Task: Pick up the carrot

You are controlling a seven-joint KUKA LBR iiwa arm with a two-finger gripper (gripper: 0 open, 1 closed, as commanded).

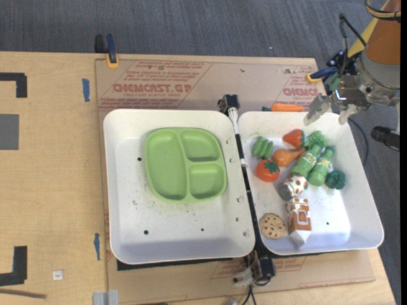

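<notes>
— What surrounds the work area?

— A dark grey carpeted floor (191, 11) runs across the top. Below it sits a pale wooden surface (44, 170) with black tape marks (16, 84) along its left side and small blue tape strips (86, 89).

— Anything on top of it?

— A brown cardboard sheet (159, 81) printed with red lettering, clipped at its far left corner by a clamp (111, 49). Lighting is even and soft.

Green divided plate (186, 164) in left bin (121, 189), toy foods in right bin (356, 215), carrot (287, 157) among them, open gripper (331, 111) at upper right
</notes>
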